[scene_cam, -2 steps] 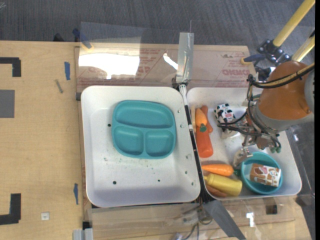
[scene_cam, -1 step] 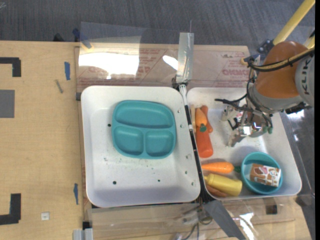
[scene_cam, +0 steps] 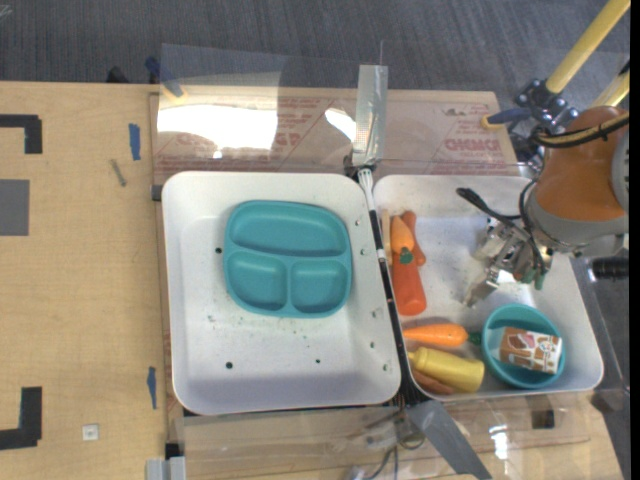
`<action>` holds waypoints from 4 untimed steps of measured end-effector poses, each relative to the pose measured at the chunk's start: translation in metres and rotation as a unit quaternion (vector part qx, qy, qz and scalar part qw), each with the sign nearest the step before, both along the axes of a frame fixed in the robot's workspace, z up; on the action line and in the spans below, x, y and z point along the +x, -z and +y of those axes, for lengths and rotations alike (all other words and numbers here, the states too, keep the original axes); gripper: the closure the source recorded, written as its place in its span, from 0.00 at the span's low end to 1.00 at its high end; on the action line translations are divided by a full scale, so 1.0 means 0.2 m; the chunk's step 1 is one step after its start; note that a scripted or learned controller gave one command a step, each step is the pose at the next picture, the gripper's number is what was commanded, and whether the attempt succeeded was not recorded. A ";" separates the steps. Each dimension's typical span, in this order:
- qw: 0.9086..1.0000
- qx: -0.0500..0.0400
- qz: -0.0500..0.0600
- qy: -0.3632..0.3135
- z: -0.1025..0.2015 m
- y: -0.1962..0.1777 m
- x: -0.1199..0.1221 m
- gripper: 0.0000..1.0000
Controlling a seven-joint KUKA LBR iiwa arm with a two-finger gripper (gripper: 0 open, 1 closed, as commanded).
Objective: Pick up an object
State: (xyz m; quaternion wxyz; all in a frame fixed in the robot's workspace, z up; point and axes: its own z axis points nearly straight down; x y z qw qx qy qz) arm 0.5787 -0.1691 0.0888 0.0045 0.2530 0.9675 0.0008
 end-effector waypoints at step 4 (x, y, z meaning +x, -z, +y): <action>0.998 0.001 -0.003 -0.055 0.05 0.00 -0.47 0.00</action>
